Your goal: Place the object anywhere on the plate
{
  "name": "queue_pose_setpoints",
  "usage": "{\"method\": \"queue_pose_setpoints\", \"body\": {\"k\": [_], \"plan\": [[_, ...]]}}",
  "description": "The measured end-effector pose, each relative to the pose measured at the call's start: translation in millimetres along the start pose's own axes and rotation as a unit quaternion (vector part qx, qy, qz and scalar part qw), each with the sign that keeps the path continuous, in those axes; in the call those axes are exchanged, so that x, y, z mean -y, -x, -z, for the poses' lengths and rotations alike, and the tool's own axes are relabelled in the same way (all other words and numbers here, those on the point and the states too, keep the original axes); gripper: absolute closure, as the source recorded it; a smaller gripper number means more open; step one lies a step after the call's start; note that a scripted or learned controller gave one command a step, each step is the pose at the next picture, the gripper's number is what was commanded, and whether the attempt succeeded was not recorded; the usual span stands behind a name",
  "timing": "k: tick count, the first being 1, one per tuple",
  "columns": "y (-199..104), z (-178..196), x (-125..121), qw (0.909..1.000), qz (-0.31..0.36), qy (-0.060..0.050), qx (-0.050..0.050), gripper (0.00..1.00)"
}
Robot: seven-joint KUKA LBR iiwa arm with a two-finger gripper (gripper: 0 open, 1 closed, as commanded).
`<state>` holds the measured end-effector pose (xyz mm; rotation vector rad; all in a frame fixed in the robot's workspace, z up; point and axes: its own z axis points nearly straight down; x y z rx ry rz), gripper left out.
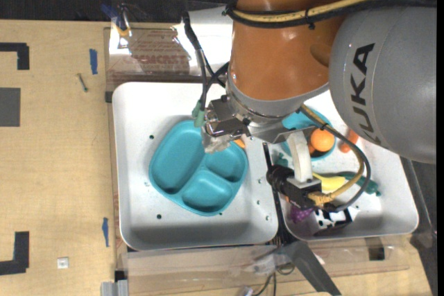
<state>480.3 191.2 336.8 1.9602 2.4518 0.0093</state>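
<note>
Gripper sits over the teal plate's upper right rim in the left bin. Can't tell its state. Orange ball lies in the right bin.

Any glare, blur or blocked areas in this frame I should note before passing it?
Camera view: strong glare on the clear sheet behind the bins; the arm's orange band looms large and soft-edged, hiding part of the right bin; the gripper over the blue divided plate is slightly blurred; the left bin is evenly lit.

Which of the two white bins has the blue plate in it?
The left bin: the blue divided plate lies in it. The right bin instead holds a jumble of small objects, including an orange ball.
</note>
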Motion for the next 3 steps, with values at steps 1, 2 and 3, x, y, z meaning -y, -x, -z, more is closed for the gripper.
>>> {"method": "queue_pose_setpoints", "body": {"k": [1,2,3], "plan": [[0,-2,0,1.0,0.0,-0.002,0.001,0.0],[0,9,-1,1.0,0.0,0.0,0.0,1.0],[0,9,-1,1.0,0.0,0.0,0.0,0.0]]}}
